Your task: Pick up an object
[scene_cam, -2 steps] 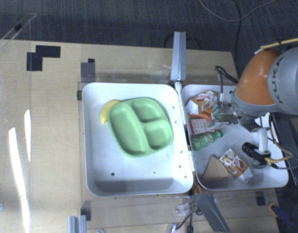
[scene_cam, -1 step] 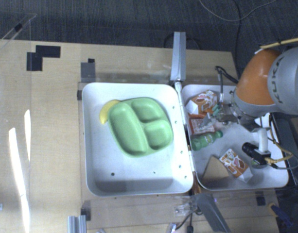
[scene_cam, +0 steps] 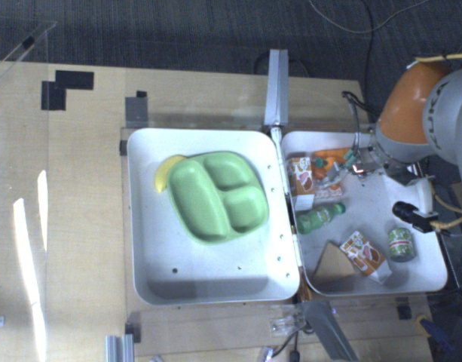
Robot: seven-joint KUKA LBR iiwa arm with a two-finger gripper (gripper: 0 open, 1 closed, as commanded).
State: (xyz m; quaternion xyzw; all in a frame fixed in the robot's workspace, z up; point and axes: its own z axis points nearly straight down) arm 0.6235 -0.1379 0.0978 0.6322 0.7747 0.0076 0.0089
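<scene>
While the left bin holds a green divided tray, the right bin has a green bottle, snack packets and a small can. The gripper hangs at its far side; its opening I cannot tell.

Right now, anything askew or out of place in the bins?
Mostly the left bin: a green divided tray lies skewed to the walls, on top of a yellow object that pokes out at its upper left. In the right bin, a green bottle lies on its side.
</scene>
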